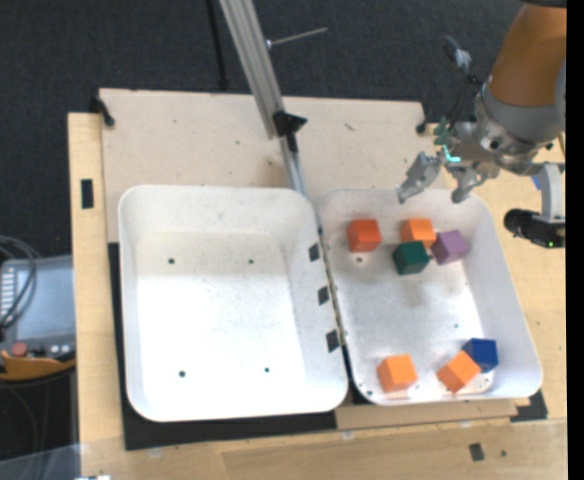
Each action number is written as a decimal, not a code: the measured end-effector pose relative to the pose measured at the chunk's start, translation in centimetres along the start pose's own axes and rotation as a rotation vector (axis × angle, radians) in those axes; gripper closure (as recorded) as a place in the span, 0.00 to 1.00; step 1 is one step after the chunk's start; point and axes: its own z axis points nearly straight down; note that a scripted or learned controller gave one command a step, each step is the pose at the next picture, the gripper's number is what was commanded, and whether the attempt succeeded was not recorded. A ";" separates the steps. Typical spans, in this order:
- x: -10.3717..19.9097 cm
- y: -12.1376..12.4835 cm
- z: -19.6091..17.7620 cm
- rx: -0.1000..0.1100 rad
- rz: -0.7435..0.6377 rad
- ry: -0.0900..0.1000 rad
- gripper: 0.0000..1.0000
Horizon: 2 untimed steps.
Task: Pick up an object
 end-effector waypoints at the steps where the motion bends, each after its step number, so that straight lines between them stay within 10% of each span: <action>1: 0.0 0.1 -0.3 -0.005 -0.001 -0.002 0.00; 2: 0.4 0.8 5.4 0.001 -0.003 -0.003 0.00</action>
